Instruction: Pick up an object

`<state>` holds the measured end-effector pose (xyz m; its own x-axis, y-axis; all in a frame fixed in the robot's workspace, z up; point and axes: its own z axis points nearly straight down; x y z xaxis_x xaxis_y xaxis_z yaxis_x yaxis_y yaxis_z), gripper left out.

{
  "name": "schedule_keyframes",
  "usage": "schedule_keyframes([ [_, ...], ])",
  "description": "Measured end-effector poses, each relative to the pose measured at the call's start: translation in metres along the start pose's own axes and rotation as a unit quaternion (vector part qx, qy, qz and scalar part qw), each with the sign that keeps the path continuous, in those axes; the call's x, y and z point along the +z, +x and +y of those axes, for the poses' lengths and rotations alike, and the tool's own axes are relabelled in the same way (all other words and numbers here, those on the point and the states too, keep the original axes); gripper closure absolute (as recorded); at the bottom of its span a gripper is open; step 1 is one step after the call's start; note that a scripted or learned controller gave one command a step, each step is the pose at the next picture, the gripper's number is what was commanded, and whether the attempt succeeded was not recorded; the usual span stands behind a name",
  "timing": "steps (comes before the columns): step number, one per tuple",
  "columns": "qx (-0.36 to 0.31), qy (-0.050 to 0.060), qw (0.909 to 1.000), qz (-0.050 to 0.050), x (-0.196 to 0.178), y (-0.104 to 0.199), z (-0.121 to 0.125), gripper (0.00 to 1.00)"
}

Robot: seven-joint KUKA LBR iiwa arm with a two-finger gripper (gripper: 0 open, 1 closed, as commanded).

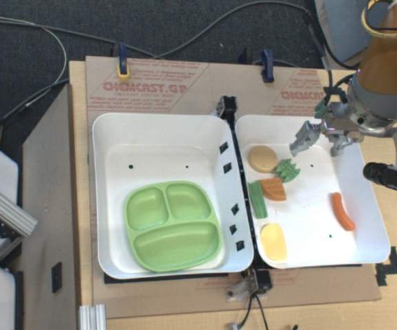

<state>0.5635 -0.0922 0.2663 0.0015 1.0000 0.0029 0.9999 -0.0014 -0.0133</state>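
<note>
fixed overhead camera looks slantwise onto both bins (109, 184).

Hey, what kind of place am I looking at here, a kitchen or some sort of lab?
Most likely a robotics lab bench, not a kitchen: two white bins clamped onto a cardboard sheet, toy food such as a carrot, and loose cables on dark carpet.

arm link (353, 12): smooth grey casing, rounded
band (385, 53): orange, glossy, wraps the arm above the wrist
wrist flange (380, 115): silver-grey metal ring under the band
gripper (320, 141): two fingers, grey metal, angular
cabling (332, 91): thin dark wires by the wrist
side fitting (387, 174): black, rounded
</note>
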Motion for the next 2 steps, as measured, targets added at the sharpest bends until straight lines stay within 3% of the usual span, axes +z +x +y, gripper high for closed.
schedule_keyframes([
  [1, -0.001, -0.006, 1.0, -0.001, -0.006, 0.0, 0.002, 0.0],
  [2, 0.0, -0.003, 1.0, -0.001, 0.044, -0.007, -0.005, 0.0],
])
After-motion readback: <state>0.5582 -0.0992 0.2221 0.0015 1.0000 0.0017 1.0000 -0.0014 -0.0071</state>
